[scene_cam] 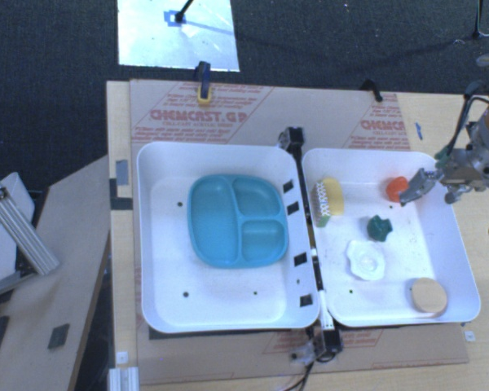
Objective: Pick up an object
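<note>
The gripper point(418, 187) hangs at about two o'clock over the right bin point(452, 243). An orange object point(396, 187) lies just beside its tip, toward nine o'clock, possibly touching; whether the jaws are open or closed I cannot tell.

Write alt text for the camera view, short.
A grey robot arm's gripper hangs at the right bin's far right edge, beside an orange object. That bin also holds a yellow sponge, a dark green piece, a fried egg toy and a tan disc; the left bin holds a blue divided plate.
</note>
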Controlling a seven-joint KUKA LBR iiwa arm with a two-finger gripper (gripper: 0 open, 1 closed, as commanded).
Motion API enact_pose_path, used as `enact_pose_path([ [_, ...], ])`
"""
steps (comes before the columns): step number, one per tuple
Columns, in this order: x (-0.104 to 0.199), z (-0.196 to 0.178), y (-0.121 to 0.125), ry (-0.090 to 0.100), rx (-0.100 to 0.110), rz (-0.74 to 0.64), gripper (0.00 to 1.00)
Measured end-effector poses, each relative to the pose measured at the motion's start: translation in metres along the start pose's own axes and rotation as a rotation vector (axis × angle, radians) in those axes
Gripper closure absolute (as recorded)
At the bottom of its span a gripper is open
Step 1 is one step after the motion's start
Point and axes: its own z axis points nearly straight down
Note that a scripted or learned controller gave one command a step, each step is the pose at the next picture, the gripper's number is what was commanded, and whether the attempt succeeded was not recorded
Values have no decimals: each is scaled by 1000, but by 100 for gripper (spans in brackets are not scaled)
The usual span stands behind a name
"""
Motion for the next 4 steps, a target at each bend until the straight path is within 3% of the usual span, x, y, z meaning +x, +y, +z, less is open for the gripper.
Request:
enact_pose_path([
  [1,0,-5,2,-2,-9,-3,0],
  [2,1,51,12,-1,-5,-1,0],
  [4,8,162,2,0,-6,0,0],
])
